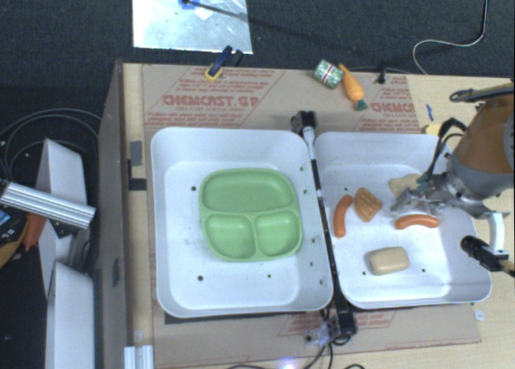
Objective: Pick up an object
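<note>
glossy green plastic tray, smooth white plastic bins, matt cardboard.

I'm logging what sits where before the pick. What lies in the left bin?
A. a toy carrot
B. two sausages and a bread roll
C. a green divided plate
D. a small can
C: the green divided plate lies in the middle of the left bin, while the sausages and other food pieces lie in the right bin.
</note>
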Robot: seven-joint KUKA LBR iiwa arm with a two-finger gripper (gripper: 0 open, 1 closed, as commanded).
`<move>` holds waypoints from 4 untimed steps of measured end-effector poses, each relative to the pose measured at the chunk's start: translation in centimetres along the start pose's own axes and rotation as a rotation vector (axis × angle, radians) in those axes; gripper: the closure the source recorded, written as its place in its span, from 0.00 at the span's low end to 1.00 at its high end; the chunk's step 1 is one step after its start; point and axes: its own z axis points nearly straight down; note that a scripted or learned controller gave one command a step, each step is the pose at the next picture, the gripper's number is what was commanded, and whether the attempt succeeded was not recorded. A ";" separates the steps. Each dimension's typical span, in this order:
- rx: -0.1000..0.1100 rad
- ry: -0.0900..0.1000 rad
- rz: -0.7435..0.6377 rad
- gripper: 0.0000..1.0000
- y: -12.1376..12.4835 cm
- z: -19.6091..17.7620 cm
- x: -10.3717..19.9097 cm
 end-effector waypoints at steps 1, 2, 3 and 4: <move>-0.004 0.002 -0.003 0.00 6.8 -3.6 3.3; -0.003 0.005 -0.005 0.00 4.5 -10.1 13.8; 0.004 0.002 0.001 0.00 0.6 -2.9 11.6; 0.002 0.003 0.001 0.00 -7.1 0.0 11.2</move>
